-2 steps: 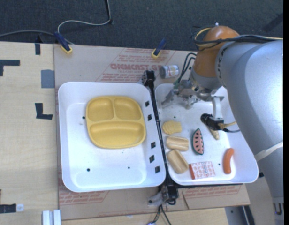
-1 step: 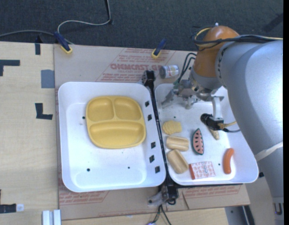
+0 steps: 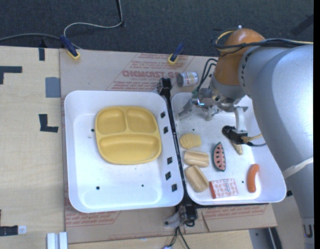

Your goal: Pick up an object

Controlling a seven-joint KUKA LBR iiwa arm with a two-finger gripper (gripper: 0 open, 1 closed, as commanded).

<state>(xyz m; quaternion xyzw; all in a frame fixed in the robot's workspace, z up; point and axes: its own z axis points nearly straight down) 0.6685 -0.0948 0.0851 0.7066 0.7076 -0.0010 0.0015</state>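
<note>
My gripper (image 3: 197, 111) hangs over the back of the right bin (image 3: 264, 191), its fingers spread open with nothing between them. In front of it, on the bin floor, lie a ridged yellow chip (image 3: 190, 140), two tan bread rolls (image 3: 196, 158) (image 3: 196, 179), a watermelon slice (image 3: 218, 156), a red and white packet (image 3: 223, 188) and an orange sausage (image 3: 252, 178). None of them touches the gripper; the chip is the nearest.
The left bin (image 3: 82, 191) holds a yellow divided plate (image 3: 128, 134). A black divider (image 3: 169, 134) runs between the two bins. A small clear bottle (image 3: 188, 78) lies on the cardboard behind the right bin. The grey arm covers that bin's right side.
</note>
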